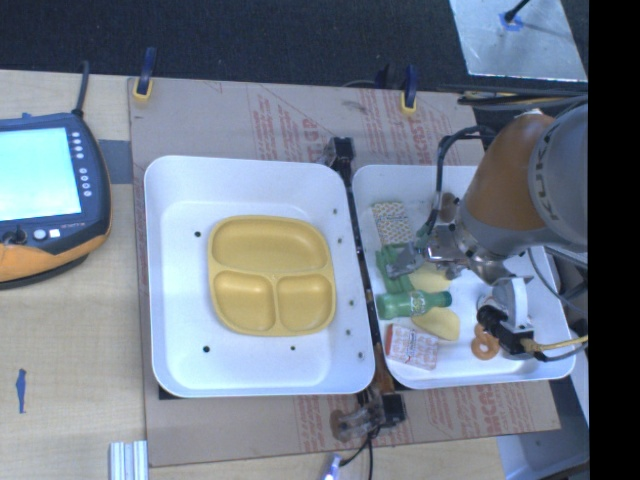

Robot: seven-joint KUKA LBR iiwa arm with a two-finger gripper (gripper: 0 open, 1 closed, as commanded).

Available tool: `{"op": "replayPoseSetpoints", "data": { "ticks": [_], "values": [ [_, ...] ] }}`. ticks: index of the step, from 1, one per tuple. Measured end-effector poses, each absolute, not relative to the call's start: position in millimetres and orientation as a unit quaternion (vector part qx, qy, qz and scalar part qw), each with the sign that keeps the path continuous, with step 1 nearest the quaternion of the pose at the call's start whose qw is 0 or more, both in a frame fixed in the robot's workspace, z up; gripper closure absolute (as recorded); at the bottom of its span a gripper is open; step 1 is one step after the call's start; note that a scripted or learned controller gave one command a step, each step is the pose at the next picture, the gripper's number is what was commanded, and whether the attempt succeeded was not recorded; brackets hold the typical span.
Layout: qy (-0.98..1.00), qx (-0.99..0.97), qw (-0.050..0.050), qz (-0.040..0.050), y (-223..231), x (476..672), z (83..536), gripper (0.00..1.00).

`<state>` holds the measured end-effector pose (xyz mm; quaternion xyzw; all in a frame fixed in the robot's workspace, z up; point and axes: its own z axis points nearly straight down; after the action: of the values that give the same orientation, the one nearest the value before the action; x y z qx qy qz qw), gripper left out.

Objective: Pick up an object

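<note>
1. While the arm (520, 183) reaches into the right-hand bin (545, 373), nothing looks lifted, so I judge the pick not yet made: the approach seems done, and the grasp and the raise are left.
2. Camera view, the tool: the gripper (432, 251) sits low over the middle of that bin, under the orange band of the wrist. Whether it is spread or pressed together I cannot tell, because the wrist covers much of it and the metal parts blur into the clutter.
3. Camera view, the likely target: a green bottle (412, 303) lies just below the gripper in the picture, flat on the bin floor. Its long axis runs across the frame, nearly level, with one end toward the wall between the two bins and the other toward the arm's side. Which end is the cap is too small to tell.
4. Camera view, the neighbours: a yellow piece (437, 322) lies just beyond the bottle from the gripper, touching or nearly so. A red-and-white packet (411, 346) lies further the same way. A patterned pad (390, 219) lies up and to the left of the gripper.
5. Camera view, away from the tool: a yellow divided tray (271, 273) rests in the left-hand bin (175, 368), well apart from the gripper.
6. Judgement: a grip across the bottle's short width would suit it best.
</note>
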<state>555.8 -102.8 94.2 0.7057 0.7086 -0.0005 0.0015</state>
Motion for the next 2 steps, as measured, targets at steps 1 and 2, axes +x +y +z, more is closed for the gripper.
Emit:
{"op": "replayPoseSetpoints", "data": {
  "ticks": [1, 2],
  "values": [
    [0.71, 0.704, 0.0, -0.0003, -102.1, 556.4, 105.1, 1.0],
    [0.711, 0.704, 0.0, -0.0009, -102.0, 556.1, 104.8, 0.0]
  ]
}}
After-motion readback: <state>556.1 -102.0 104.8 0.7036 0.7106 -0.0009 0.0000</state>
